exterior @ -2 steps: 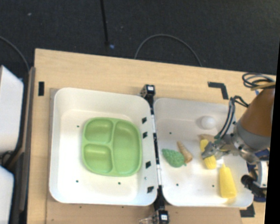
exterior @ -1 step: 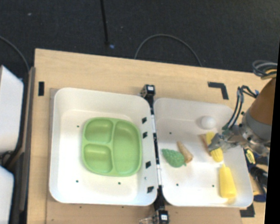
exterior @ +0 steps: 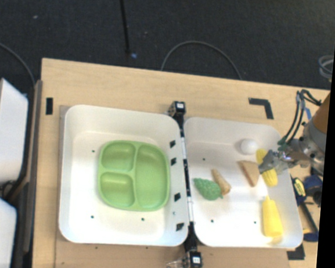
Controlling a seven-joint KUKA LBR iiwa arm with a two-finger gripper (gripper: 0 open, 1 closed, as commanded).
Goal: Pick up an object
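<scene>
Over the right edge of the right bin (exterior: 205, 236), my end effector (exterior: 273, 162) is hanging low, reaching in from the right. Whether it is gripping anything I cannot tell; its tip is overlapping a small yellow piece (exterior: 269, 175) at the bin's right side, but nothing is clearly showing as clamped.

The things to pick are all lying in the right bin. A white ball (exterior: 248, 146) is sitting toward the far side, just left of my end effector. A tan wedge (exterior: 248, 172) is lying beside the yellow piece, on its left. Nearer the middle, a tan stick (exterior: 221, 182) is leaning against a green leaf (exterior: 207, 189), the two touching, close to the divider between the bins. A yellow corn cob (exterior: 272, 218) is lying lengthwise in the near right corner, apart from the rest.

The left bin (exterior: 72, 221) is carrying a green tray (exterior: 133, 175) with compartments, sitting flat near its centre. Both bins are resting side by side on the bench (exterior: 102, 84).
</scene>
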